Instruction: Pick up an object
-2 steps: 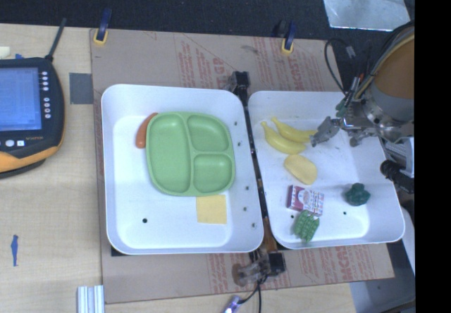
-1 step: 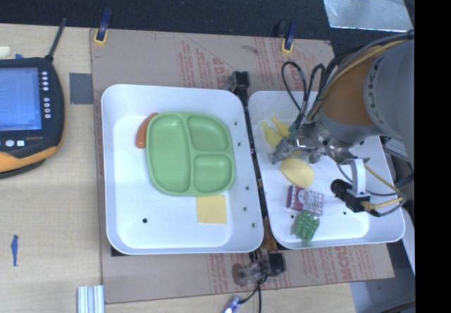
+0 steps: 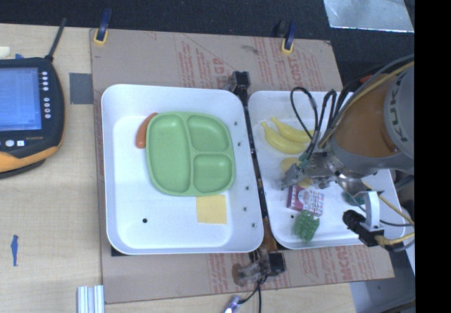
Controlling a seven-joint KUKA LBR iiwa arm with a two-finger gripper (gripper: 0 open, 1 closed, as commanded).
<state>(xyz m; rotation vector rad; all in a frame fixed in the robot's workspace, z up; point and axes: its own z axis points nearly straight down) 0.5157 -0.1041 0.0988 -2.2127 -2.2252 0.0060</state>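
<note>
The grey arm's end effector (image 3: 301, 172) hung low in the right white bin (image 3: 273, 228), above a small red-and-white packet (image 3: 307, 201) beside a green knobbly toy (image 3: 306, 225) and yellow plastic bananas (image 3: 284, 135); whether it gripped anything could not be told. A green divided plate (image 3: 190, 154) filled the left bin (image 3: 127, 227).

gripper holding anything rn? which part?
Cannot be told. The gripper hangs low in the right white bin, just above the red-and-white packet; nothing visibly sits in it.
</note>
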